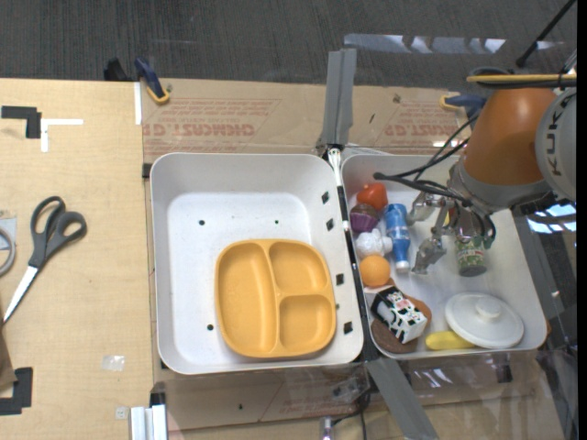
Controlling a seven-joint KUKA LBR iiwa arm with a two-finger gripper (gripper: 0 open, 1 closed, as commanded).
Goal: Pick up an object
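My gripper [438, 236] hangs low inside the right bin [514, 246], over bare white floor, and I cannot tell from this angle how it is set. Nothing is visibly in my grasp, so by my judgement the pick is not yet made.

Candidates lie all around me. The blue bottle [398, 232] stands just beside me on the side toward the other bin, with the orange ball [374, 270] and a small white figure [371, 243] a little beyond it. A small jar [471, 253] sits just beside me on the opposite side. Nearer the bin's front edge are the white lid [483, 317], the cow toy [401, 313] and a yellow piece [447, 341].

The left bin [183, 246] holds a yellow divided tray [273, 297], well apart from me.

What remains: settle on one object, close on it, lift.
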